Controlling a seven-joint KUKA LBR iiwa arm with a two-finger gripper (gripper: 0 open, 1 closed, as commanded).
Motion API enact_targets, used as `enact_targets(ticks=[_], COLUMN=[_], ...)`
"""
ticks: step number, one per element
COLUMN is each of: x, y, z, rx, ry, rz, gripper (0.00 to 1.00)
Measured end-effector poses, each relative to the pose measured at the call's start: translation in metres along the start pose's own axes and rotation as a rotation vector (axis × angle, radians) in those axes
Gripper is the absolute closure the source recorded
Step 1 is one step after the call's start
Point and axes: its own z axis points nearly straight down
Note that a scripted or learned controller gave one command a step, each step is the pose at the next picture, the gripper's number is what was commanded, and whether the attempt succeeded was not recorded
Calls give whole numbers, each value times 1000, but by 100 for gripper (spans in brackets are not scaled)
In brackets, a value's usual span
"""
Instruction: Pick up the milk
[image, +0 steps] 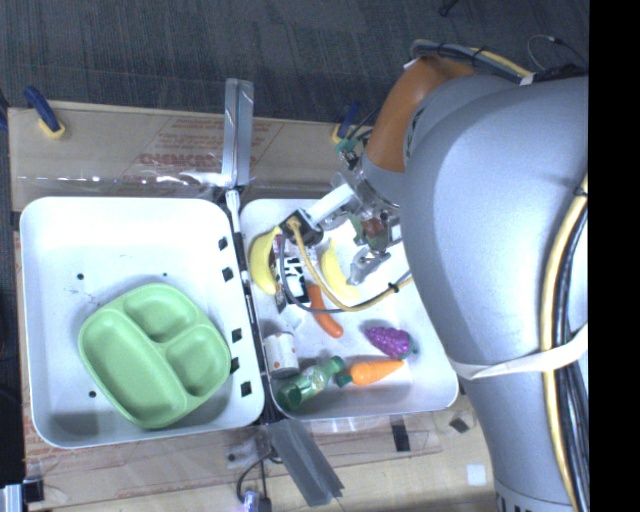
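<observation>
Left white bin: one green three-compartment plate, sitting toward 6 o'clock of the bin's centre. Right white bin: two bananas, one at 9 o'clock against the left wall, the other near the middle. Small orange carrot just below them. Purple grapes at 4 o'clock. Bigger carrot at 5 o'clock, its green end touching a green bottle lying on its side at 6 o'clock. Small white cylindrical container at 7 o'clock, by the left wall. Blue clamps at 10 o'clock of the bench and at 12 o'clock.
</observation>
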Motion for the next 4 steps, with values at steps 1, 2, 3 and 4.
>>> enact_targets(ticks=[1,2,3,4], x=[-11,37,23,41], y=[62,-16,26,-43], z=[-57,0,-49,-2], rx=[-3,-1,-3,-2], ry=[4,0,4,1], rz=[-183,-87,66,-25], gripper=[0,0,0,0])
